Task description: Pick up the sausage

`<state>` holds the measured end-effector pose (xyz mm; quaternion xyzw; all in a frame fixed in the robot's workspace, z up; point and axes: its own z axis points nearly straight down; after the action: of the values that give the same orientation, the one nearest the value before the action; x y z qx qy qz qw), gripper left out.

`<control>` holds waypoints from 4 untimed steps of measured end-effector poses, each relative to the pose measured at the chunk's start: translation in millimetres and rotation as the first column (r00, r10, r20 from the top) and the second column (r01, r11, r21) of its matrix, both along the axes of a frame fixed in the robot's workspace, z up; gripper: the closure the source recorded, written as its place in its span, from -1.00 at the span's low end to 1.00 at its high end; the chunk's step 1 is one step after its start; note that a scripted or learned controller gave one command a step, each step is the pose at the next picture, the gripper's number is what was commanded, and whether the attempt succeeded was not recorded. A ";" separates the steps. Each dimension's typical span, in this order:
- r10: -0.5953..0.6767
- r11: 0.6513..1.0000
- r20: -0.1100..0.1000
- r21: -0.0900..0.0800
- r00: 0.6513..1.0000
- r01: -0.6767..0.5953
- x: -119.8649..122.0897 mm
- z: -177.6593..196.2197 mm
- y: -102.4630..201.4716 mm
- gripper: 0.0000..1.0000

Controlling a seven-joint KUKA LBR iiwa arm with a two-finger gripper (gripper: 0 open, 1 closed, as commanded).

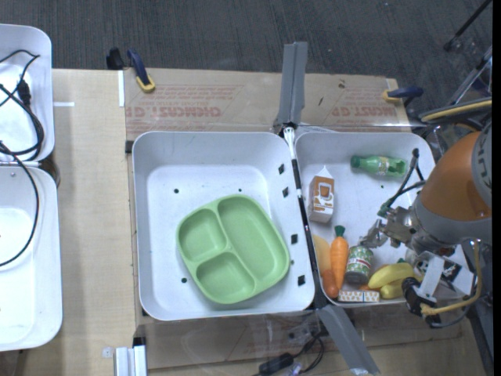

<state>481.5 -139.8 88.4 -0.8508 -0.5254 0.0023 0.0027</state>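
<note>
The right bin point(344, 151) holds the food items. A small reddish and pale piece point(358, 294) lies against its front wall, below the can; I cannot tell for sure that it is the sausage. My gripper point(382, 232) hangs low over the right half of this bin, just right of the can point(359, 263) and above the banana point(391, 275). The grey arm with its orange band point(458, 182) comes in from the right and hides the bin's right wall. Nothing shows in the gripper.
An orange carrot point(337, 261) lies left of the can, with a yellow piece point(321, 251) beside it. A brown carton point(322, 198) stands further back and a green bottle point(377, 164) lies at the rear. The left bin point(156, 163) holds a green divided plate point(232, 247).
</note>
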 end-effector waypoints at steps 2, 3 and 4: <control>-0.496 0.869 0.000 -0.003 0.869 0.496 3.2 11.7 -25.9 -1.00; -0.434 0.901 -0.010 0.006 0.901 0.434 36.5 -0.4 -45.6 -1.00; -0.402 0.916 -0.001 -0.003 0.916 0.402 14.4 0.5 3.1 -1.00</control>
<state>495.9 -136.7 88.8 -0.9406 -0.3394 0.0030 0.0023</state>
